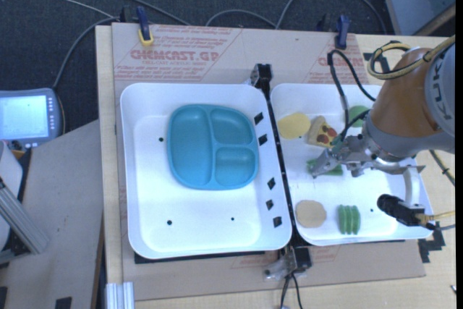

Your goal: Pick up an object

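Note:
The right bin (318, 234) holds several toy foods: a yellow round piece (292, 125), a pizza slice (321, 132), a tan cookie (311, 213), a green ridged piece (349, 219), and a green item (356, 114) partly hidden behind the arm. My gripper (334, 159) reaches in from the right and sits low over a green leafy piece (320, 167) in the middle of that bin. The green piece lies right at the gripper's tip, touching it.
The left bin (145, 213) holds a blue divided plate (213, 146). A black divider with clips (269, 148) runs between the bins. Cables loop over the bench's back right, and a small screen (27, 116) stands at far left.

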`<state>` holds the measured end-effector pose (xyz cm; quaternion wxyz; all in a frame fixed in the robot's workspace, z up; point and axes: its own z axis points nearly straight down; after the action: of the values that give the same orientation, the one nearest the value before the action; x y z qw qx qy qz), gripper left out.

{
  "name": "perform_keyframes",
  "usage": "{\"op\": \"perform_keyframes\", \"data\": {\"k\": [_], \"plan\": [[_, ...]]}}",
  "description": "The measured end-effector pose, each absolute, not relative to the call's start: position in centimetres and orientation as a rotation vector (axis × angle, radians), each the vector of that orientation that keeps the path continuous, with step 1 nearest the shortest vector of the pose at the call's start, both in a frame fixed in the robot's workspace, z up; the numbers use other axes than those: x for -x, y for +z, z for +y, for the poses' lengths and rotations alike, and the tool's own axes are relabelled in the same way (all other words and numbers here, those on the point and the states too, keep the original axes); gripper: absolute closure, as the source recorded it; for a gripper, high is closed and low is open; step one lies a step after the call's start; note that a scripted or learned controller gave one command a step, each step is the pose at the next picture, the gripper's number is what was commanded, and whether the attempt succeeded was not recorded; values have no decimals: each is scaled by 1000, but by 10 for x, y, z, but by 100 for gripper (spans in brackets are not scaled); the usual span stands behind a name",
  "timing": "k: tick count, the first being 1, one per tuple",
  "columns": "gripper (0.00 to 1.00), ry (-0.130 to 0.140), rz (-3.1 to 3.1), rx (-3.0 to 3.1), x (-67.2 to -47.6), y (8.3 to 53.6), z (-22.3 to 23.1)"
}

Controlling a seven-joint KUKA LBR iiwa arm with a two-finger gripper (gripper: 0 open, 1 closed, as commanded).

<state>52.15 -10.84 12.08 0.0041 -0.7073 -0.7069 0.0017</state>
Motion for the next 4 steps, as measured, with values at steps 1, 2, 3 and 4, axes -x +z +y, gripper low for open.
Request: {"op": "perform_keyframes", "data": {"k": [1,2,3,4], "plan": [[100,-1,-2219,2221,-524,135,-109],[100,-7,-2227,2225,-524,199,-111],[100,-7,-2228,2224,-525,253,-111],[100,-5,-2230,2214,-546,258,-57]]}}
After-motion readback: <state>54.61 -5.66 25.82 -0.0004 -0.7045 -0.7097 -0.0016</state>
